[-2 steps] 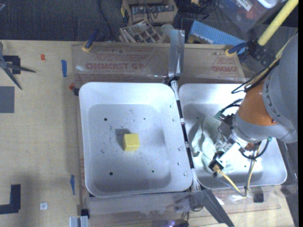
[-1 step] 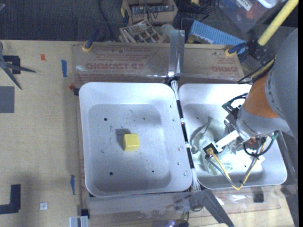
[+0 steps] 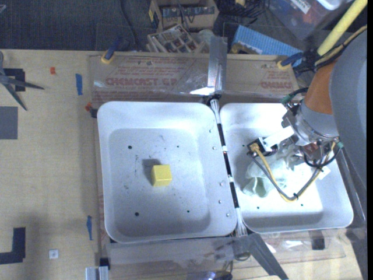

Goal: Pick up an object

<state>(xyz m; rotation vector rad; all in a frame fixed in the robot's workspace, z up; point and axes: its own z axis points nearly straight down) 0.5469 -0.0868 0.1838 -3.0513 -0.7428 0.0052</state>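
Observation:
A small yellow cube (image 3: 162,175) lies near the middle of the left bin (image 3: 116,121), by itself. The arm reaches in from the right, and my gripper (image 3: 284,161) hangs low over the middle of the right bin (image 3: 245,116). A pale greenish, soft-looking thing (image 3: 256,185) lies on the right bin's floor just left of and below the gripper. Whether the gripper touches it is hidden by the wrist and its cable. The yellow cube is far to the gripper's left, across the divider between the bins.
The two bins meet along a raised rim (image 3: 226,162). A cardboard sheet (image 3: 151,77) and a metal bracket (image 3: 217,63) stand behind them. The wooden bench (image 3: 41,174) stretches to the left.

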